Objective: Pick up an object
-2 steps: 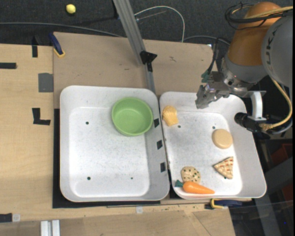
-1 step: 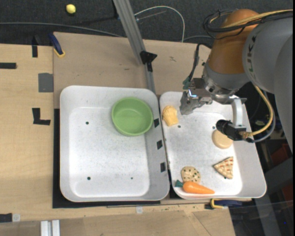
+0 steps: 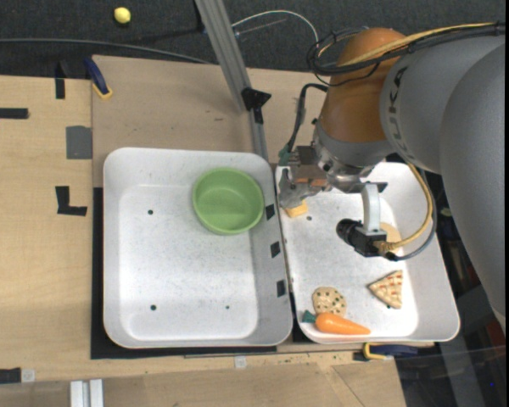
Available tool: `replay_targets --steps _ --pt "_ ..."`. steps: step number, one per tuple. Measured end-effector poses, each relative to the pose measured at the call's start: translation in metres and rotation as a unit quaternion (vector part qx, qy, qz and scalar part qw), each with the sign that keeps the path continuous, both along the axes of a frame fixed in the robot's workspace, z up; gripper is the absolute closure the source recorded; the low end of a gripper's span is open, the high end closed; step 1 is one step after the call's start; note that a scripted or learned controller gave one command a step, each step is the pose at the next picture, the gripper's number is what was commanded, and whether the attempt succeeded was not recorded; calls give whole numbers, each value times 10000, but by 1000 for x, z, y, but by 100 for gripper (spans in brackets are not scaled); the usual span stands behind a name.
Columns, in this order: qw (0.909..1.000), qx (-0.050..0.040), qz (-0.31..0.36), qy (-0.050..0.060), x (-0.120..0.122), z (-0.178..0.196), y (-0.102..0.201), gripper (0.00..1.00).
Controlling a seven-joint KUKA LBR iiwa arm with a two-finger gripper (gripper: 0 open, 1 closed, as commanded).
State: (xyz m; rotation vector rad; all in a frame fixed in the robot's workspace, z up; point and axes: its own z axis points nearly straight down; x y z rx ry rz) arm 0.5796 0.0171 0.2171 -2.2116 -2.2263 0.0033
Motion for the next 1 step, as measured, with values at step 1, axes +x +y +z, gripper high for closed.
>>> replay_targets --steps 1 --pt "10000 0 0 2 -22 -4 50 100"
